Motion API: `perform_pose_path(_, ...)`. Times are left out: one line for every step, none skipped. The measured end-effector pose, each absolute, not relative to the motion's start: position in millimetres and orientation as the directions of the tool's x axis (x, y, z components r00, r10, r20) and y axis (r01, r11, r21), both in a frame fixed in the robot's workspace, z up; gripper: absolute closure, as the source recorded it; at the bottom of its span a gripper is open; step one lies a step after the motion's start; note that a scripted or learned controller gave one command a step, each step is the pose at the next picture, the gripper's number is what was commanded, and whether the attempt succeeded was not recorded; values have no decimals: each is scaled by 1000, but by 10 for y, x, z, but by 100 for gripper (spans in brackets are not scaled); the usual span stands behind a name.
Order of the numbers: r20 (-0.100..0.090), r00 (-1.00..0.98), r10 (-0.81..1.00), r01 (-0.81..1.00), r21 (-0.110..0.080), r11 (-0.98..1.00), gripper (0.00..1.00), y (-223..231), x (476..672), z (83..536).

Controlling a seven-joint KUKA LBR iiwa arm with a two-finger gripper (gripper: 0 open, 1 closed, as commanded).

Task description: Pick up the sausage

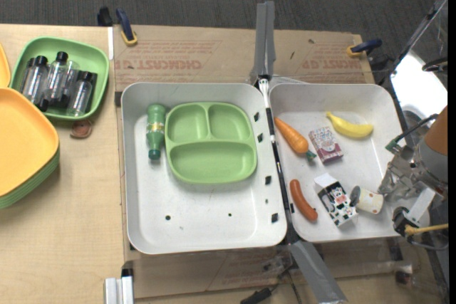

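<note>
**Sausage waits by the left wall of the right bin**

The sausage (303,199) lies in the right bin (381,100), close to its left wall and near the front edge. It points a bit slantwise, with one end toward the front. It looks free to grab, since nothing sits on top of it.

Just beside it is a small box (336,201) with pictures on it, and past that a little pale block (370,201). A carrot (292,137) lies farther back along the same wall. A red pack (325,144) sits near the middle, and a banana (349,126) lies toward the back right corner.

The gripper (399,185) hangs at the right edge of this bin, well apart from the sausage. I cannot tell if it is spread or pressed together. It holds nothing that I can see.

The left bin (142,217) has a green tray (210,142) near the back, with a green bottle (155,130) beside it by the left wall.

I think the arm must cross the whole bin, and the box is so near it could get bumped.
</note>
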State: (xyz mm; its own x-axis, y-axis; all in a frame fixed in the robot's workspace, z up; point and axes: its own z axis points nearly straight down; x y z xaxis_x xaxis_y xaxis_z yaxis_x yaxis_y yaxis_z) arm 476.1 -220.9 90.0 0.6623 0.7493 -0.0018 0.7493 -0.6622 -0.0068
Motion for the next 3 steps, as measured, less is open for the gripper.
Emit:
perform_pose_path(-4, 823, 568, 568, -3, -823, 100, -1844, 5259, 903)
perform_pose_path(-6, 978, 210, 210, -2, -978, 100, -2097, 5066, 900)
perform_pose_path(-3, 885, 467, 467, -4, -885, 100, -1998, 4763, 1002)
